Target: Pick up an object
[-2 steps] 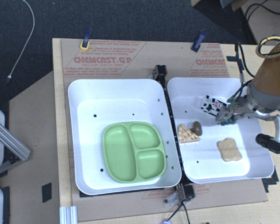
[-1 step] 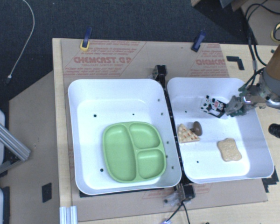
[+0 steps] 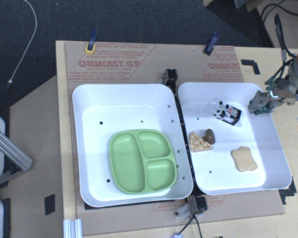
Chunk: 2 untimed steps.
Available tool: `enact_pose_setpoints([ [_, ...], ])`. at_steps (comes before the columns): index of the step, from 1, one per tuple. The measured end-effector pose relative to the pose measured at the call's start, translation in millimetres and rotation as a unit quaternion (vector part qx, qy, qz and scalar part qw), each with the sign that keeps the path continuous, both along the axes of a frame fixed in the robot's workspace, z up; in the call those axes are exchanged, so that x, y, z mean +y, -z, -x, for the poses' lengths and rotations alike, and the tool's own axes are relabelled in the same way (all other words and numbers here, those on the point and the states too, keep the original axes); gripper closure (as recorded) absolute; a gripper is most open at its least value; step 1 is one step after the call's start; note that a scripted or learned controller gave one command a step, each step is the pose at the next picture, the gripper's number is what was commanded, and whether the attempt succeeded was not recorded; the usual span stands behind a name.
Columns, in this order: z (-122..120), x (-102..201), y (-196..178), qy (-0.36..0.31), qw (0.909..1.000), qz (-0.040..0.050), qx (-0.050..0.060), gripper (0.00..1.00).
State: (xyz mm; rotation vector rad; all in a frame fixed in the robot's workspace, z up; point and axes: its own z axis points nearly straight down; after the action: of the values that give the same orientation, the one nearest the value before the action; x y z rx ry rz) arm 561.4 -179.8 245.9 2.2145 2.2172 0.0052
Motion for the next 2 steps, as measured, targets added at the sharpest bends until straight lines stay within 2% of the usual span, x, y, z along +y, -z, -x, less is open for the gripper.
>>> enact_pose_setpoints([
  [2, -31, 112, -11, -0.003, 1.0000, -0.0023, 0.002, 1.00],
])
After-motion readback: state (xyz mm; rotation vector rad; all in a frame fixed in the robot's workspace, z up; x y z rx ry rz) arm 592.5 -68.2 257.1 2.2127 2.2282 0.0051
